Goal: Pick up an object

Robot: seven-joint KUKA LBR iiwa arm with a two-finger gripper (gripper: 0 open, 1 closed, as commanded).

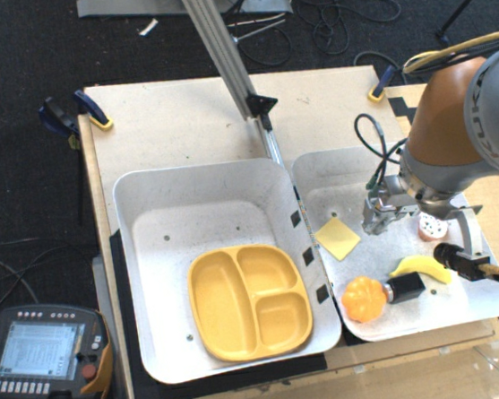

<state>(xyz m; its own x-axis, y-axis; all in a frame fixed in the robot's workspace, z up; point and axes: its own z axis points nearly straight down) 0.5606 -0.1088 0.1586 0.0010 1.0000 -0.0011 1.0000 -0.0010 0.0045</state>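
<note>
The right bin [337, 174] holds a flat yellow square [338, 238], an orange pumpkin-shaped toy [363, 298], a black cylinder [406, 287], a yellow banana [420, 267] and a white die with red dots [431, 229]. My gripper [380, 219] hangs low over the middle of this bin. It is just right of the yellow square and left of the die. Nothing shows in its grasp. The wrist and arm cover the bin's right side.
The left bin [142, 207] holds a yellow divided plate [249, 302]. A slanted metal rod [221, 44] runs down to the gap between the bins. Cables [373, 143] loop off the wrist. A teach pendant [43, 355] lies off the bench at left.
</note>
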